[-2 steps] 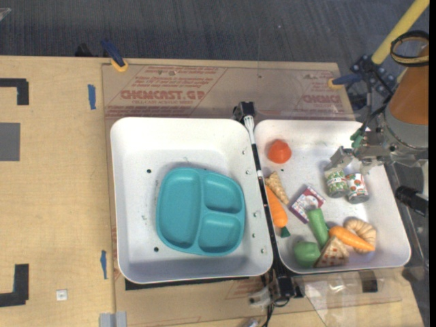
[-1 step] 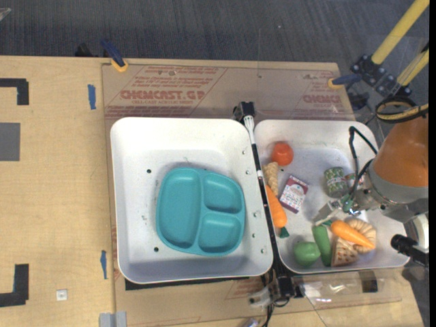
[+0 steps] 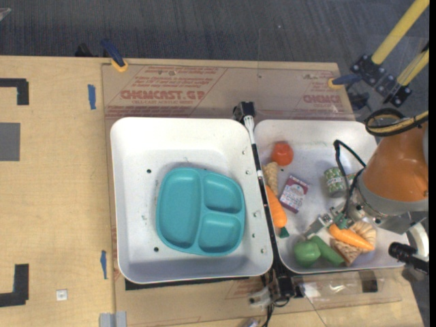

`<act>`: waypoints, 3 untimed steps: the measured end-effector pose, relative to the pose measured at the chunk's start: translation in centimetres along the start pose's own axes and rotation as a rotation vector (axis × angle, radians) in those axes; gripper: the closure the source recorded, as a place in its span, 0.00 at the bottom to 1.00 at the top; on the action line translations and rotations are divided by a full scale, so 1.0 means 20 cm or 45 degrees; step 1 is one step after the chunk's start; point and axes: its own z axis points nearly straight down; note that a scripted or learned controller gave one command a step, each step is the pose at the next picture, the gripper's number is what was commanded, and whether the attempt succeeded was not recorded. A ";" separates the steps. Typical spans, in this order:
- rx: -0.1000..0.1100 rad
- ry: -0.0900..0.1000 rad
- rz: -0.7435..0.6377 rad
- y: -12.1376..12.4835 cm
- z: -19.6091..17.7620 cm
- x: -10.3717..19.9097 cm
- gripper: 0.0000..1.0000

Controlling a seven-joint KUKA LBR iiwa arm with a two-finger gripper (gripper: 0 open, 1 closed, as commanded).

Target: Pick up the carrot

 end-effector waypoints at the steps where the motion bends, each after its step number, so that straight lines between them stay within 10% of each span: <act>1: -0.003 -0.001 -0.503 0.02 0.00 0.02 0.00; 2: 0.004 0.001 -0.236 -0.07 -0.53 -0.15 0.00; 3: -0.007 -0.006 -0.755 -0.04 -0.06 -0.12 0.00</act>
